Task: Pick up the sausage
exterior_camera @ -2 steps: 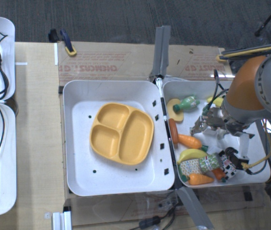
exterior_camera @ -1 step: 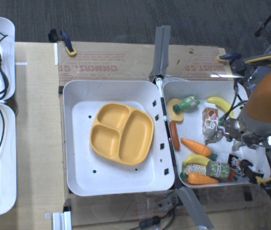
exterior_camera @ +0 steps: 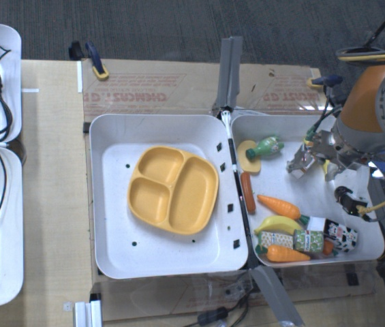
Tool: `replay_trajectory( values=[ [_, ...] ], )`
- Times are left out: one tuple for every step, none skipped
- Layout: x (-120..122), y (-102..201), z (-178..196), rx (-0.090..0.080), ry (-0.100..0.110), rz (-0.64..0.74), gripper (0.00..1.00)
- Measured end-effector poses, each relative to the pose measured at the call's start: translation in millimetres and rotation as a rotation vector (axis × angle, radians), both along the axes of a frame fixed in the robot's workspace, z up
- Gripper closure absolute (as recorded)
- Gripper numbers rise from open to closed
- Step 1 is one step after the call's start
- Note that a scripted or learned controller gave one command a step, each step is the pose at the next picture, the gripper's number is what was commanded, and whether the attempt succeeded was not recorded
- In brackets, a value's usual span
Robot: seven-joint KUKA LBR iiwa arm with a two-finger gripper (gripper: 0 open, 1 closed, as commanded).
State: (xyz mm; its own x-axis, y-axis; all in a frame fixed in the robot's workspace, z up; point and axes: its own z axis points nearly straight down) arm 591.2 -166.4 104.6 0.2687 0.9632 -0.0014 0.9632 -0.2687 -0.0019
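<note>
The sausage (exterior_camera: 248,191) is a slim red-brown link lying lengthwise against the left wall of the right bin (exterior_camera: 294,122). My gripper (exterior_camera: 302,163) hangs over the upper right of that bin, well to the right of the sausage and apart from it. Its fingers point down and left, and nothing shows between them. The grey arm with its orange band (exterior_camera: 366,101) comes in from the right edge.
A yellow divided plate (exterior_camera: 173,189) lies in the left bin (exterior_camera: 110,182). The right bin also holds a green bottle (exterior_camera: 266,146), a yellow disc (exterior_camera: 247,154), two carrots (exterior_camera: 279,206), a banana (exterior_camera: 279,223) and small cartons (exterior_camera: 308,240) along its front.
</note>
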Motion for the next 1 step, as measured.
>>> replay_trajectory(
  values=[
    [70.0,-30.5,-9.7,0.001,-0.006,-0.018,0.00]
  ],
)
